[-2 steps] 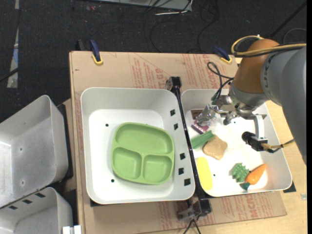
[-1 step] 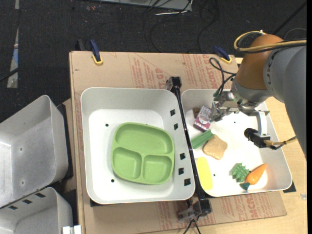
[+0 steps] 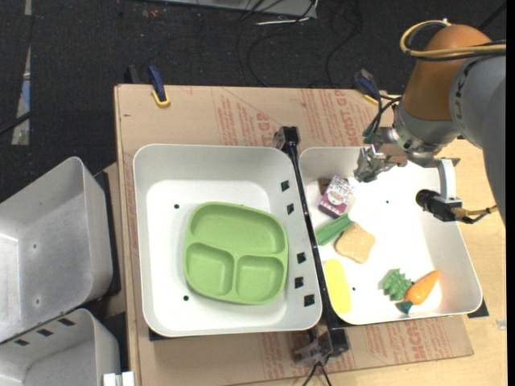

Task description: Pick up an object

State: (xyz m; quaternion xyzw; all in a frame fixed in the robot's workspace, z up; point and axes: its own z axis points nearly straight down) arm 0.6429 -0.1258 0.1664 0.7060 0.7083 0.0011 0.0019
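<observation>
Running across the cardboard sheet [image 3: 241, 103] under the bins is red printed lettering, too faint and broken to read. The left bin [image 3: 153, 167] holds a green divided plate [image 3: 236, 252] lying flat. The right bin [image 3: 451, 240] holds a small pink-and-white printed packet [image 3: 337, 195], its print unreadable, a green strip [image 3: 331, 230] just below it, a tan slice of toy bread [image 3: 355, 243], a yellow piece [image 3: 335, 285] by the divider, and a toy carrot [image 3: 422, 286] with green leaves. The gripper [image 3: 368, 166] hangs over the right bin's far edge, just right of the packet; whether its jaws are open cannot be told.
</observation>
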